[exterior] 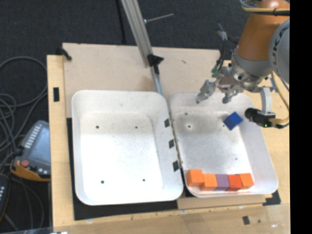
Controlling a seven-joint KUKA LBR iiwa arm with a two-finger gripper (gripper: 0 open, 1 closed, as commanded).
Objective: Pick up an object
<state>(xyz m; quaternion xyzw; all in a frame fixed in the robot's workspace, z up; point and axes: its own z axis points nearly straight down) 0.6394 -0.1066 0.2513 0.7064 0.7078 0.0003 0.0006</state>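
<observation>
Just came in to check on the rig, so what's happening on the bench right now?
The grey arm's tool hangs over the far end of the right-hand bin, its two fingers spread apart with nothing between them. A blue block lies by itself in that bin, a little to the side of the tool. A row of blocks, four orange and one purple, sits along the bin's near edge. Nothing has been picked up yet.

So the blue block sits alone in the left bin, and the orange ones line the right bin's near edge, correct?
Not quite: the camera view shows the blue block alone in the right bin, not the left. The orange blocks do line that bin's near edge.
</observation>
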